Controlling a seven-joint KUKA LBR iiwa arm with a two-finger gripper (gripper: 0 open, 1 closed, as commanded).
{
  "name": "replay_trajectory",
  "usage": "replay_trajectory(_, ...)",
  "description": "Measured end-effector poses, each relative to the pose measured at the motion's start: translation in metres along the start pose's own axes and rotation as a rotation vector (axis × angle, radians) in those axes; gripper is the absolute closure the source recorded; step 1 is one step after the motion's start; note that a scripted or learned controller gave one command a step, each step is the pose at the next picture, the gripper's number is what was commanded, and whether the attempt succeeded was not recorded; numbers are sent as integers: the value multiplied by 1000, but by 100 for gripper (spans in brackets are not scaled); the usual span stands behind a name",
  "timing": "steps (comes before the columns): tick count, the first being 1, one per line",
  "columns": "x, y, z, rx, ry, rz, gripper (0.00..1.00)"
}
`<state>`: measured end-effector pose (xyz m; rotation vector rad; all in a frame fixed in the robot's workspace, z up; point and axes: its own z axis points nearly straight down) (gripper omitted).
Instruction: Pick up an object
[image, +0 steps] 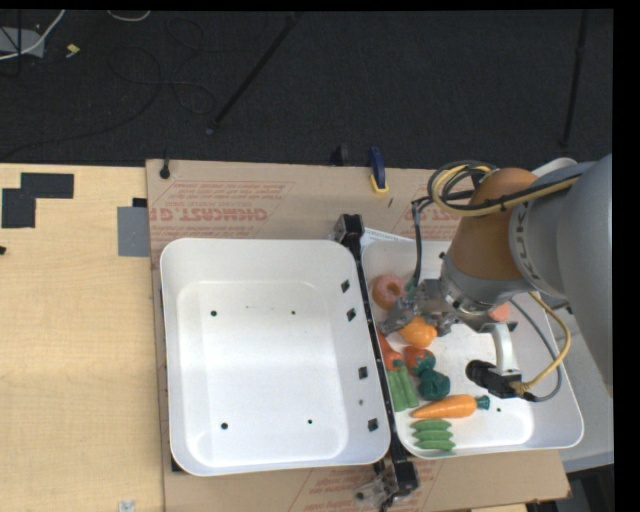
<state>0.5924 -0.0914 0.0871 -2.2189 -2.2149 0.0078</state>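
Note:
The right bin (545, 420) holds a heap of toy food along its left side. There is a pinkish-orange ring (386, 290), an orange rounded piece (418, 333), a red piece (390, 352), a long green piece (402, 386), a dark green lump (432, 381), a carrot (447, 407) and a green pea pod (433, 433). My gripper (417, 312) hangs low over the top of that heap, between the ring and the orange rounded piece. The wrist above hides its tips.
The left bin (260, 350) sits beside the right one, with a black divider (362, 330) between them. A black cable end (492, 377) and yellow cables (455, 185) hang off the arm. Cardboard (250, 205) lies under both bins.

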Motion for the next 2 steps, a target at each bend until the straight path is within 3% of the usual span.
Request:
replay_trajectory(1, -1, 2, -10, -2, 0, 3, 100)
replay_trajectory(2, 61, 53, -106, -15, 0, -8, 100)
